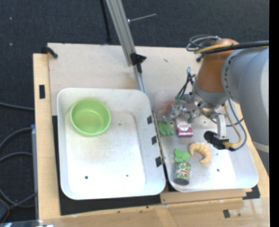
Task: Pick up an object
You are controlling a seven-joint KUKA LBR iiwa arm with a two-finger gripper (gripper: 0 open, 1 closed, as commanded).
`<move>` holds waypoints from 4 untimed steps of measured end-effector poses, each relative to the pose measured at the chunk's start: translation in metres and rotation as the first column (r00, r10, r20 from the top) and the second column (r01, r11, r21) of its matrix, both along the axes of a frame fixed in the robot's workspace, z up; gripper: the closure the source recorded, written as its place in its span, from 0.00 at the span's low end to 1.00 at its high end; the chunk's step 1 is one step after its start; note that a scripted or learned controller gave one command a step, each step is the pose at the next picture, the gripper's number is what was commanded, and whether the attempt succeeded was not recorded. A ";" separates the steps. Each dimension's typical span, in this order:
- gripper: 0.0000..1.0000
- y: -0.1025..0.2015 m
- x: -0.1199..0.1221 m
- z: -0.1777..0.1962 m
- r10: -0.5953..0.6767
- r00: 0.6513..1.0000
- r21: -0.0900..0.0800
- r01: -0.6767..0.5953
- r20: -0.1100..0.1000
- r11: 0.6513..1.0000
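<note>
Nearest me in the right bin I see a dark can with a green lid, with a croissant just beside it and a green leafy toy by the bin's left wall. My hand sits low over a small pink-and-white box, though I cannot tell whether it grips anything. Farther left on the counter, a green bowl rests in the left bin.

Right bin crowded at its left, left bin mostly open

In the left bin a green bowl takes the far left corner; in the right bin a green block, pink packet, croissant and green-capped bottle cluster near the divide, leaving its near right corner bare
</note>
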State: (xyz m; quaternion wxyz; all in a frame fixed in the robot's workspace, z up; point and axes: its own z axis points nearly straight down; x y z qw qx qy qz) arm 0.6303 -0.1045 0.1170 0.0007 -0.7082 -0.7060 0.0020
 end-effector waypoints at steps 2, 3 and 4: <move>1.00 -0.004 0.005 0.003 -0.008 1.000 -0.002 0.008 0.018 1.000; 1.00 -0.004 0.002 0.065 -0.003 1.000 0.000 0.003 0.010 1.000; 1.00 -0.005 -0.001 0.106 0.000 1.000 0.001 0.000 0.005 1.000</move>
